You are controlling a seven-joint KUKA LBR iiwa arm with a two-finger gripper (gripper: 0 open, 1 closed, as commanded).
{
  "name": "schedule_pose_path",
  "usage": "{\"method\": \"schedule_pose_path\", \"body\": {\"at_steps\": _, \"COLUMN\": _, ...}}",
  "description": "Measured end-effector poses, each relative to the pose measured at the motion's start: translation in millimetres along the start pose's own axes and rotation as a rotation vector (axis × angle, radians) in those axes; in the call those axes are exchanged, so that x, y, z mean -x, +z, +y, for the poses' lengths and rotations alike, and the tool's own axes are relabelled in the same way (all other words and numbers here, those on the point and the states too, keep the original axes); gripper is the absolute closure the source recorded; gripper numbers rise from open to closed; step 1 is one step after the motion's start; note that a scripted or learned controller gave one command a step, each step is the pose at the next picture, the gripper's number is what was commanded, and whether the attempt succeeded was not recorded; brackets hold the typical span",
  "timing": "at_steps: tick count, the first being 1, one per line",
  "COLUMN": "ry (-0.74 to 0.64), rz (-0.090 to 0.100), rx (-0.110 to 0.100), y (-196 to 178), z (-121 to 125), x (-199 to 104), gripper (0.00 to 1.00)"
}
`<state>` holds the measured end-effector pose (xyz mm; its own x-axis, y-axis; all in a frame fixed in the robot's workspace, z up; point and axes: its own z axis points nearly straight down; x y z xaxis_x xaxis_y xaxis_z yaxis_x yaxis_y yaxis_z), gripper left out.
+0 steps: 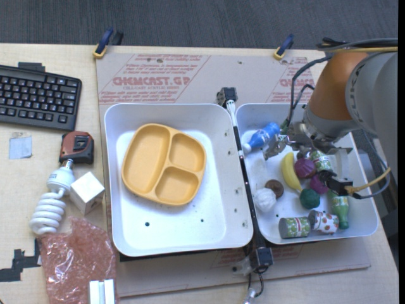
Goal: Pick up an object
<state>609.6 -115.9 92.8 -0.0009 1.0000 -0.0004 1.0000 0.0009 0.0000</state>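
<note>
Nearest the lens, a crumpled pink plastic bag [76, 258] lies on the bench at the lower left, with a spiral light bulb [52, 201] and a small white cube [87, 191] just beyond it. Further back on that side sit a tape measure [77, 148] and a black keyboard [38, 97].

At the front of the right bin [364, 230] lies a tin can [293, 227] on its side, beside a red-and-white spotted toy [324, 221] and a green bottle [340, 211]. Behind these rest a white ball [264, 199], a brown round piece [274, 187], a dark green ball [310, 198], a yellow banana [290, 172] and a purple item [305, 168]. A blue object [262, 136] lies near the bin's back left corner.

Filling much of the left bin [171, 233], a yellow divided plate [164, 164] lies flat.

Reaching in from the right, the arm lowers its gripper [297, 145] over the cluttered bin, just above the banana and purple item; whether anything is pinched cannot be told.
</note>
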Motion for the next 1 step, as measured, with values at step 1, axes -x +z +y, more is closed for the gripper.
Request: {"method": "schedule_pose_path", "body": {"at_steps": 1, "ry": -0.002, "rz": -0.001, "rx": 0.000, "y": -0.4, "z": 49.4, "x": -23.3, "gripper": 0.00}}
